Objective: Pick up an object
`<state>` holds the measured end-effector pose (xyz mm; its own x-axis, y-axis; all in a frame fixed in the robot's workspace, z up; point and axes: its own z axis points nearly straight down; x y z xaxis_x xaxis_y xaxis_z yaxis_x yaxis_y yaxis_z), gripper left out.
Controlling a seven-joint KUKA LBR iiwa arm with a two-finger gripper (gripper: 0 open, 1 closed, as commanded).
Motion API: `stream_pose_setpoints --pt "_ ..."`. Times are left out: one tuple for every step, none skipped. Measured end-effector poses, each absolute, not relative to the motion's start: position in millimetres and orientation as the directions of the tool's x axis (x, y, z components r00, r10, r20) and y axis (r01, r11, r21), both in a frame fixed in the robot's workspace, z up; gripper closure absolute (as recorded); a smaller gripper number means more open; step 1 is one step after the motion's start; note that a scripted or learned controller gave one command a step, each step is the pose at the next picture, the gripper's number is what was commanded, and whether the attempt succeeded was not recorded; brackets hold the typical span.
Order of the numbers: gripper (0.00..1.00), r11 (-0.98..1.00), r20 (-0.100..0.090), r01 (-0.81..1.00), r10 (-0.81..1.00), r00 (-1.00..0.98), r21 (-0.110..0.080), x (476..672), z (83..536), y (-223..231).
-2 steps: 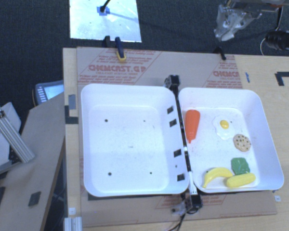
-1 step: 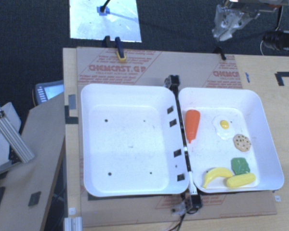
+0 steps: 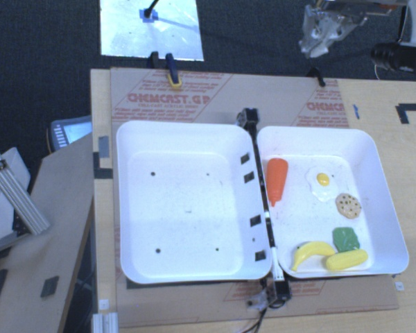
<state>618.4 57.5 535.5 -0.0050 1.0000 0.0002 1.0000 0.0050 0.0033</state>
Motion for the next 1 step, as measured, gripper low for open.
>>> stream_pose_setpoints --pt "1.00 0.005 0.000 1.000 1.000 -0.005 0.003 618.6 535.5 61.0"
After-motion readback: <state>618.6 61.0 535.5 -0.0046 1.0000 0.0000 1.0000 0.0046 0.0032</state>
